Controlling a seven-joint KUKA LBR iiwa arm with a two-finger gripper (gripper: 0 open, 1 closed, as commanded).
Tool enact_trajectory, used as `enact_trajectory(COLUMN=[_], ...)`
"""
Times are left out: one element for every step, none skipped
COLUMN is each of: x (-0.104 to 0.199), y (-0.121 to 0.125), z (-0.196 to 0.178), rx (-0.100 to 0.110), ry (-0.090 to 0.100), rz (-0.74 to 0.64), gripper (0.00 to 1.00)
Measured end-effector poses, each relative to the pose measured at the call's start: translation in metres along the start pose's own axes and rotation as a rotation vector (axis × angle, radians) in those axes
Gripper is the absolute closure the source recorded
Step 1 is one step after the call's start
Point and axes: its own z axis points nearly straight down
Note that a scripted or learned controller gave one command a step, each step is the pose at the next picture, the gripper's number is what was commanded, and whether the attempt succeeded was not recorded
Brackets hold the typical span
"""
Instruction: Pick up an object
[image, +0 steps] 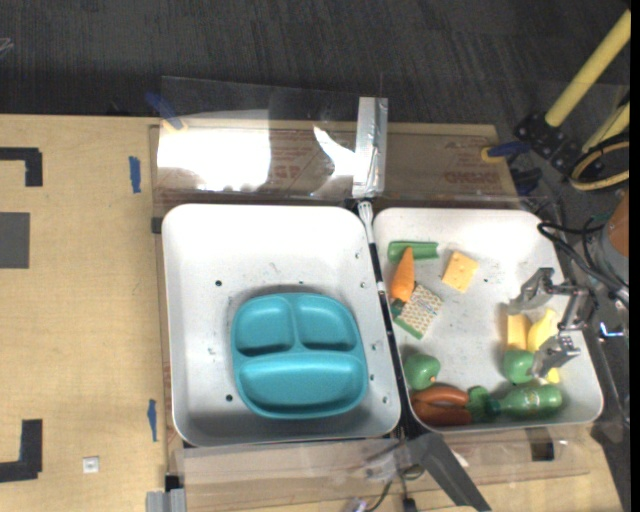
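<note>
The silver two-finger gripper (546, 322) is hovering with fingers spread, straddling the yellow plastic toy piece (528, 331) below.

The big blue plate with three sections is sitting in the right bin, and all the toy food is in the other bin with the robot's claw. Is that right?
Not quite. The camera view shows the blue plate in the left bin, not the right one. The rest holds: the toy food, like the carrot and the cheese, is in the other bin, and the claw is there too.
</note>
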Motion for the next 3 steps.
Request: enact_trajectory(x=[-0.043,-0.020,-0.002], y=[-0.026,-0.026,-0.021], z=[0.131,0.134,0.134], rx=[0.000,0.001,0.003], ry=[-0.002,-0.019,-0.022], rz=[-0.070,0.079,0.246], gripper=[0.00,0.00,0.00])
